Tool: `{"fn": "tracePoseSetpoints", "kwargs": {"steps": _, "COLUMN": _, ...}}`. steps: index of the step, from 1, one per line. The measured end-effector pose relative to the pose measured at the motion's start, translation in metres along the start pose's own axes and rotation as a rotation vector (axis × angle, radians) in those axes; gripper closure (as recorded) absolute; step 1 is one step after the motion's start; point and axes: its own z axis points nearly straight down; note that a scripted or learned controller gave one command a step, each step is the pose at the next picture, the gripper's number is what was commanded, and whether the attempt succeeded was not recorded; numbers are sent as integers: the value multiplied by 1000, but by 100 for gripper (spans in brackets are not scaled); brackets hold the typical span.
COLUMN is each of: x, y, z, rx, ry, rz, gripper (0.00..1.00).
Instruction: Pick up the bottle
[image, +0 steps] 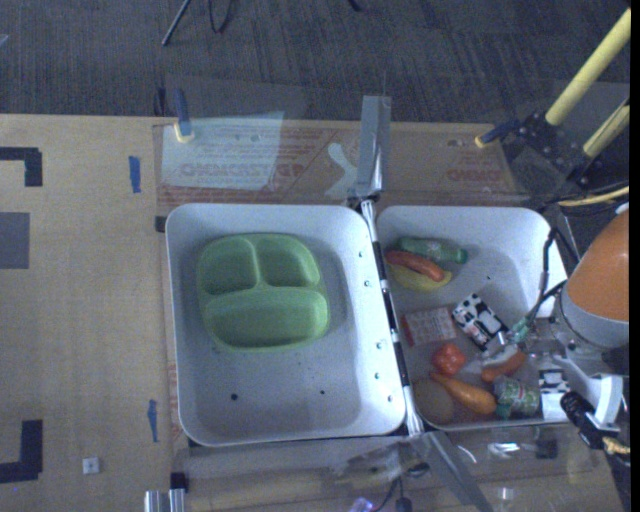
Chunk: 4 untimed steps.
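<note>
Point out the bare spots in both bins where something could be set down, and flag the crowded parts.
The left white bin has bare floor in front of the green divided plastic plate, along its near edge. The right white bin is bare at its far right corner. Its near half is crowded: orange toy carrot, red toy tomato, green-labelled bottle, with the arm's hand there.

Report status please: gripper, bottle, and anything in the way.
Gripper low over right bin, near its front right corner. Bottle lying beside it, not held. Carrot and tomato crowd the bottle's left.
</note>
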Motion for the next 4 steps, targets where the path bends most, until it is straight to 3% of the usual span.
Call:
{"fn": "tracePoseSetpoints", "kwargs": {"steps": 1, "x": 0, "y": 2, "z": -10, "rx": -4, "ry": 0, "rz": 1, "gripper": 100}}
{"fn": "tracePoseSetpoints", "kwargs": {"steps": 2, "x": -38, "y": 31, "z": 1, "rx": -1, "ry": 2, "rz": 41, "gripper": 100}}
{"fn": "tracePoseSetpoints", "kwargs": {"steps": 3, "x": -38, "y": 32, "z": -9, "rx": -3, "ry": 2, "rz": 41, "gripper": 100}}
{"fn": "tracePoseSetpoints", "kwargs": {"steps": 4, "x": -35, "y": 5, "z": 1, "rx": 0, "ry": 2, "rz": 46, "gripper": 100}}
